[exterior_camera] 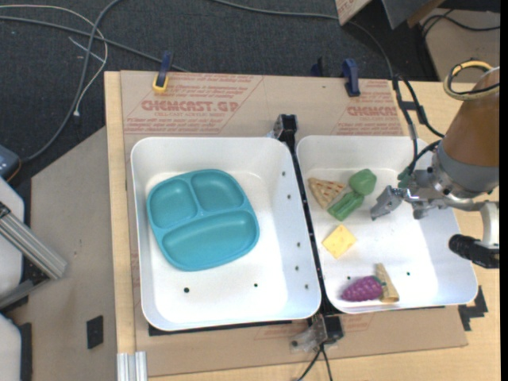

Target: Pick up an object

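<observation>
The right bin (444, 288) holds a green toy vegetable (353, 194), a tan wedge like a pizza slice (325, 190), a yellow cheese block (340, 241) and a purple grape bunch (362, 289) with a small tan piece (387, 283) beside it. My gripper (386, 204) hangs over the right bin, just right of the green vegetable and apart from it. Nothing is seen between its fingers. The grey arm with its orange band (476, 137) comes in from the right.
A teal divided plate (203, 218) lies in the left bin (159, 292). A black clamp (285, 125) sits at the divider between the bins. Blue clips (163, 68) hold the cardboard base at the back. Cables run across the dark floor behind.
</observation>
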